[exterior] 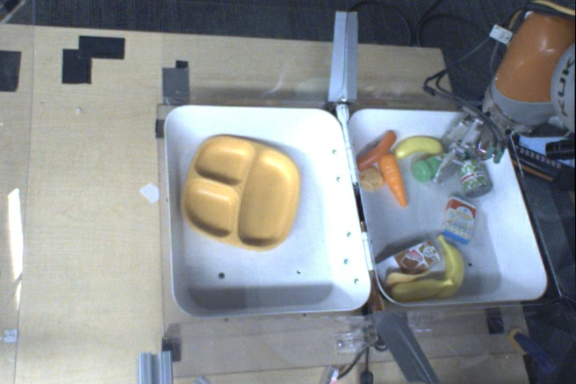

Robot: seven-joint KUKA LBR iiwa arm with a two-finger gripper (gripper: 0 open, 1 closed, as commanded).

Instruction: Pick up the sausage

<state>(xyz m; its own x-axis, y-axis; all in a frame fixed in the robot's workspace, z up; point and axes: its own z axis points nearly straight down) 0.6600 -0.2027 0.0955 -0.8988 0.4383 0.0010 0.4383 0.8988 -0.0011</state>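
So from the overhead camera, all the small stuff is piled in the right bin [531, 279], and the left bin [180, 283] just has a yellow divided tray [241, 192] sitting in the middle of it. My guess is the right bin is the pick side and the left is where things get dropped.

The sausage [376, 149] is the reddish one at the far-left end of the right bin, close to the divider wall and lying at a slant. A carrot [393, 180] lies right against its lower end, and there's a small tan piece [371, 181] just beside that. It's crowded there, so grabbing the sausage without nudging the carrot looks tricky to me.

The gripper [466, 148] is down low in the far-right part of the same bin. It's next to a green toy [426, 166] and a small can [476, 181], with a yellow fruit [418, 145] between it and the sausage. The arm comes in from the right, orange band up top and wrist angled down and to the left. Honestly can't tell if the claw is apart or together, it's too much of a metal jumble. I don't see anything in it, and it's well off the sausage
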